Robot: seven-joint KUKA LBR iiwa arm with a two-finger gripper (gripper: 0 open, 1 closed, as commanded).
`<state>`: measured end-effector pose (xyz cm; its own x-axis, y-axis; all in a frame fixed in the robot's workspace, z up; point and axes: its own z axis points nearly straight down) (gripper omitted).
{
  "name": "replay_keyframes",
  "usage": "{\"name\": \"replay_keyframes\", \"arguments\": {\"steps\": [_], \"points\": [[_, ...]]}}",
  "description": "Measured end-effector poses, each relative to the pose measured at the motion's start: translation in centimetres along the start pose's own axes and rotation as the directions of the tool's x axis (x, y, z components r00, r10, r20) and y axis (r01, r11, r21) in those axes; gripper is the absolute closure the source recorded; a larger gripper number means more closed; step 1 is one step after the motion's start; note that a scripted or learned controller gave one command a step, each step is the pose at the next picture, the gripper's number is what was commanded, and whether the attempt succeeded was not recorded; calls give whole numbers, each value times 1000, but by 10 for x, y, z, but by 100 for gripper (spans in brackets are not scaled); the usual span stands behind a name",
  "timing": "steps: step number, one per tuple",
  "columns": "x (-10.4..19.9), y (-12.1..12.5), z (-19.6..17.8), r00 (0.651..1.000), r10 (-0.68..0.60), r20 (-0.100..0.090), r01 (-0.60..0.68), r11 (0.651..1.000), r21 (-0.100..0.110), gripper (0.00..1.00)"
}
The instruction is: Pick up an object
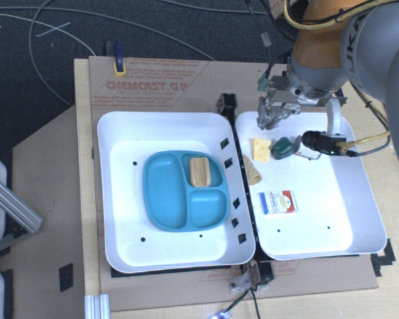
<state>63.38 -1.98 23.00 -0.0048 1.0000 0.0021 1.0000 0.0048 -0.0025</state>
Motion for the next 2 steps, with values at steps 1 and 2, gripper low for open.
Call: {"name": "replay_keyframes", "arguments": {"steps": [1,2], "points": [[60,1,10,1000,-2,-1,2,1000,1,100],[107,14,10,1000,-1,0,1,1000,-5,100]]}}
